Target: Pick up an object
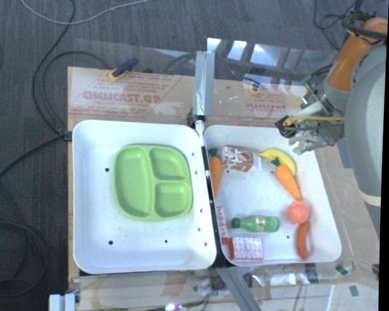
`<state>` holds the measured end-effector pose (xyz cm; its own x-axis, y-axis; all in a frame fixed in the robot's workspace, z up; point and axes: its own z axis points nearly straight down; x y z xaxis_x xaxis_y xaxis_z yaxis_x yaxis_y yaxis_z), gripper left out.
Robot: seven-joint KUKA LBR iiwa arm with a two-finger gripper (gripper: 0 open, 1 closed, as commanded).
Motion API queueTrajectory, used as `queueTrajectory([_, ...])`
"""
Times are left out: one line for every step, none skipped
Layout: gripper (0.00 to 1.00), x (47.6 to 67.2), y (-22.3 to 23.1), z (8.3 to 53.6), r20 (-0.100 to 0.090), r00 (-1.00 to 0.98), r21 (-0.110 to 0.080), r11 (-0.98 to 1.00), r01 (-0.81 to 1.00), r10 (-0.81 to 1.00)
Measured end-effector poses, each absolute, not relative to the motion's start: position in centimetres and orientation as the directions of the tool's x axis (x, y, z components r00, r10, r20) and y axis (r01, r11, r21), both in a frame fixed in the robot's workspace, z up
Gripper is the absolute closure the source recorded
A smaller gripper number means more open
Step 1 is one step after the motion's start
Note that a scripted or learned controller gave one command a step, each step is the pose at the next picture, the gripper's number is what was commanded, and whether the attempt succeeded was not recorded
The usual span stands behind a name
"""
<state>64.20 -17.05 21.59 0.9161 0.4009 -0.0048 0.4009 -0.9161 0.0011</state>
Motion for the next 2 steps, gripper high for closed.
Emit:
queueTrajectory([0.0, 64.2, -17.0, 21.5, -0.006, 0.916, 0.0, -0.916, 0.401, 0.401])
queueTrajectory([0.0, 65.2, -15.5, 9.2, -0.013, 0.88, -0.005, -0.88, 0.475, 0.475])
